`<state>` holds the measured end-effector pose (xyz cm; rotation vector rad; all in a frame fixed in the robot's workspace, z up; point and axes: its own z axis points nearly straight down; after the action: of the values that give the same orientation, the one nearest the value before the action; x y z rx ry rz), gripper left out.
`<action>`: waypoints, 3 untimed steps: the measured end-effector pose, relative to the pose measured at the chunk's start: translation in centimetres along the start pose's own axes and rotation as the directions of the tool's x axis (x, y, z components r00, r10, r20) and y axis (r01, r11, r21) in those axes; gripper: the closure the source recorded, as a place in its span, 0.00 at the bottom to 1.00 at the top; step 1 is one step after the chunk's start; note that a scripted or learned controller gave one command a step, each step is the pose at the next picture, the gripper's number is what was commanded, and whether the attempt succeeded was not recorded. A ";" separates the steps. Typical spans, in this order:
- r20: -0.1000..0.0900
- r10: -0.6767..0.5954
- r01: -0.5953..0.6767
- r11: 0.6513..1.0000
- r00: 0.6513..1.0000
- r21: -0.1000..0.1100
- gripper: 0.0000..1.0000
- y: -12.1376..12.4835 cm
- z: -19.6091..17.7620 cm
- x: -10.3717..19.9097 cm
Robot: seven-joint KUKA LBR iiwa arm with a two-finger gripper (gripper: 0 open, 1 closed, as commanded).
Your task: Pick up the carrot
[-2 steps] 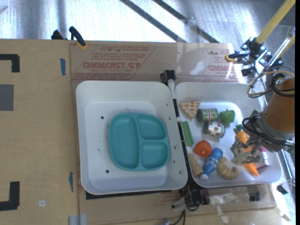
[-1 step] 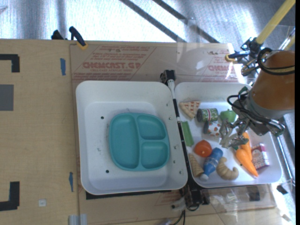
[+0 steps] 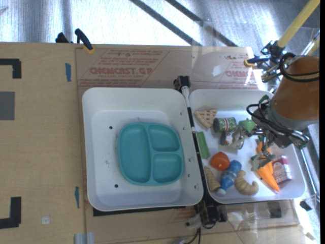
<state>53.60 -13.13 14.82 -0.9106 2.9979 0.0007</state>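
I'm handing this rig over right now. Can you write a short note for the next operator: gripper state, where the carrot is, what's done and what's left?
Gripper: low over the right bin, just above the carrot; finger state unclear from this view.
Carrot: lying in the right bin's near right part, beside a croissant and a pink-labelled packet.
Left bin: holds a teal divided plate.
Done: arm positioned over the carrot area.
Left: grasp the carrot and lift it; no hold confirmed yet.

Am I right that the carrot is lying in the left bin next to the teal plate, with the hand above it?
Not quite. The carrot lies in the right bin, near its right wall, not in the left bin, where the teal plate sits. The camera view shows this. The hand is indeed above it.
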 end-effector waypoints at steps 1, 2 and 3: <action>0.005 -0.055 0.055 0.998 0.998 0.005 0.00 -5.2 5.8 7.8; 0.016 -0.056 0.056 0.998 0.998 0.013 1.00 -5.3 4.5 7.2; 0.002 -0.582 0.582 0.813 0.813 -0.001 1.00 2.9 -1.6 2.6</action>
<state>49.77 -12.18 16.36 -1.7827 2.5755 -0.0008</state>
